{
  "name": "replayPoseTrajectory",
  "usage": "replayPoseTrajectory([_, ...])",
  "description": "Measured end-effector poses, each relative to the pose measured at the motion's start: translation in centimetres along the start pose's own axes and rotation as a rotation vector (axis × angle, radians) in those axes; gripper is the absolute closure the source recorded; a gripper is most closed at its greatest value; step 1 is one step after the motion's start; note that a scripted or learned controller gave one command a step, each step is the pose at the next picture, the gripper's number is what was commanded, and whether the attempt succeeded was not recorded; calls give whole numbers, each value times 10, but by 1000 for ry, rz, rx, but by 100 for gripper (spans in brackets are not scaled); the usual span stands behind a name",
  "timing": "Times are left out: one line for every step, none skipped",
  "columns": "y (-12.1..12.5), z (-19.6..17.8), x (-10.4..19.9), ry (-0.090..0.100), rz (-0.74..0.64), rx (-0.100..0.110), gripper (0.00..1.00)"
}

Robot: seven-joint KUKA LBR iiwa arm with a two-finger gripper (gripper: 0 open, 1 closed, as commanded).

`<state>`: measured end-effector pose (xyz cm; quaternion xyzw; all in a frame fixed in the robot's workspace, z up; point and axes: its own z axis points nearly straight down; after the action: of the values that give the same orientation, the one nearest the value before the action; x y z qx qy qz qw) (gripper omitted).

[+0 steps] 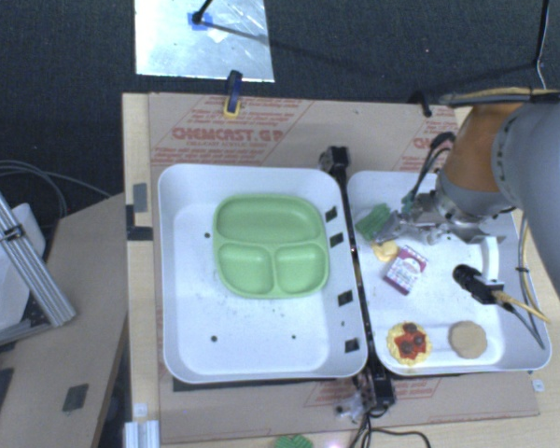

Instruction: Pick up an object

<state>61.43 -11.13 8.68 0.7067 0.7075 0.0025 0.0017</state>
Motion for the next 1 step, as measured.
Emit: replayPoseTrajectory([-22, -1, -11, -2, 1, -3, 0])
